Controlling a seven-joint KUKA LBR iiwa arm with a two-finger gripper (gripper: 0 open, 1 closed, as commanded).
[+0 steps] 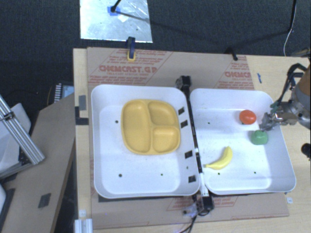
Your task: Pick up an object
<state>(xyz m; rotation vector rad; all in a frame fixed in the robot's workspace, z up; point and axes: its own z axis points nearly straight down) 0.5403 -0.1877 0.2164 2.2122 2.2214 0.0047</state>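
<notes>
The right bin (272, 178) holds three objects. A red-orange tomato-like ball (248, 116) lies near its far right. A green round object (259, 138) sits just below it, close to the right wall. A yellow banana (220, 159) lies toward the bin's front middle. My gripper (268, 123) comes in from the right edge and hangs just above the green object, right of the red ball. Nothing is visibly held between its fingers.
The left bin (104, 178) carries a yellow divided plate (149, 126) in its middle. A black divider (191, 135) with clips runs between the bins. Cardboard (146, 67) lies under both bins. A foil sheet (115, 12) sits at the back.
</notes>
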